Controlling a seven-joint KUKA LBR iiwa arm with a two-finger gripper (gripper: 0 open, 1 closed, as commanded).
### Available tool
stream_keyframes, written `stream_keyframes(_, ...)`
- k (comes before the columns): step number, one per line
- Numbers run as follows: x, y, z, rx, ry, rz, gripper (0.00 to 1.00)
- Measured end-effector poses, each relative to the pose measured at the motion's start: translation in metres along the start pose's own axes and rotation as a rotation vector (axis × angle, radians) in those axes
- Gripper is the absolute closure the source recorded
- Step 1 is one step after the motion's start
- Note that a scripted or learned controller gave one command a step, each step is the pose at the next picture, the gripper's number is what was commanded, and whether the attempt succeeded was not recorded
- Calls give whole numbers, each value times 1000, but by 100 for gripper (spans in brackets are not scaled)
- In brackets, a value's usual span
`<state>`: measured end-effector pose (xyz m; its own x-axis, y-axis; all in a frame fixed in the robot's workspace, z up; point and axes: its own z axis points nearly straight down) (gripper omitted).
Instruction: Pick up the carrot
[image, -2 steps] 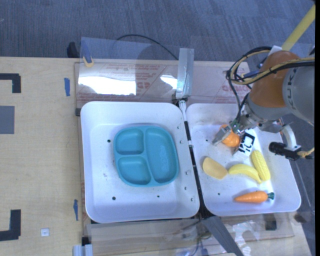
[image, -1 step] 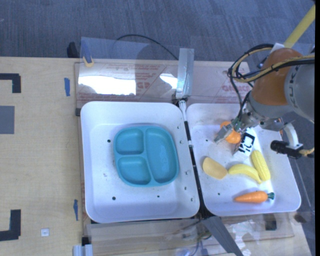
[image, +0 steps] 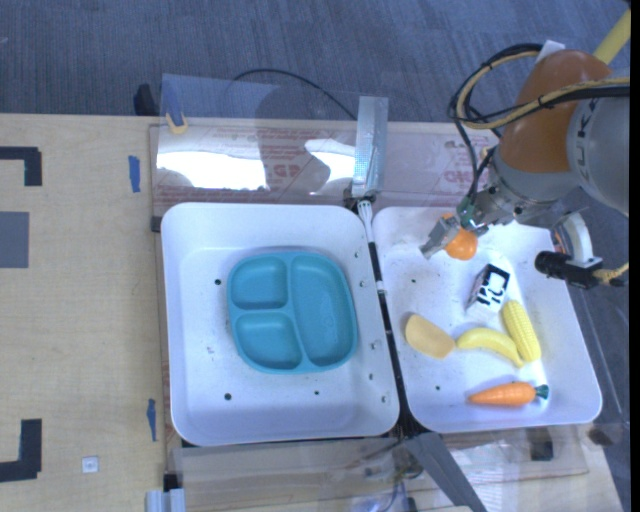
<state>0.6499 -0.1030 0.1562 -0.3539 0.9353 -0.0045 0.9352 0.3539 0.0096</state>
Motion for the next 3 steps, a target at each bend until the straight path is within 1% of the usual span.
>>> stream_keyframes(1,7,23,-31,3,0,70,100)
stream_keyframes(2,-4,-63,44,3,1,136,100)
stream_keyframes(3,28,-104,65,-2,-2,240,100)
